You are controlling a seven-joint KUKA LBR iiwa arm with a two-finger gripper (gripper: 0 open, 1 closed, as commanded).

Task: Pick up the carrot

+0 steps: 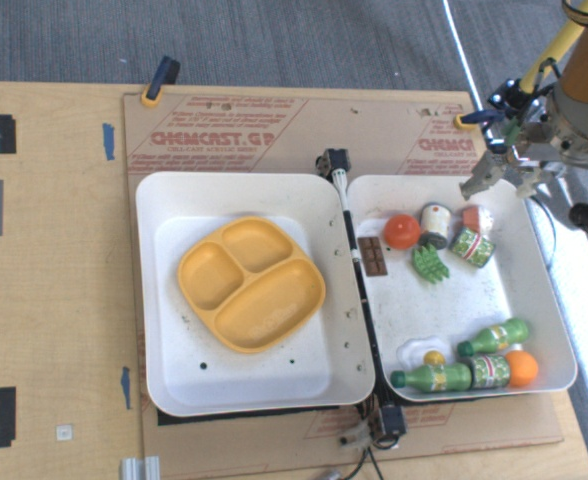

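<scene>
Underneath, cardboard sheet (274,128) on tan bench (54,268)

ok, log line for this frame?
gripper: above right bin's far edge | fingers: unclear | carrot: not identified | divided plate: left bin

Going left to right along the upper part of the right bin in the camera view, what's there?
Chocolate bar → red tomato → green toy → white-and-dark piece → green-labelled can
</scene>
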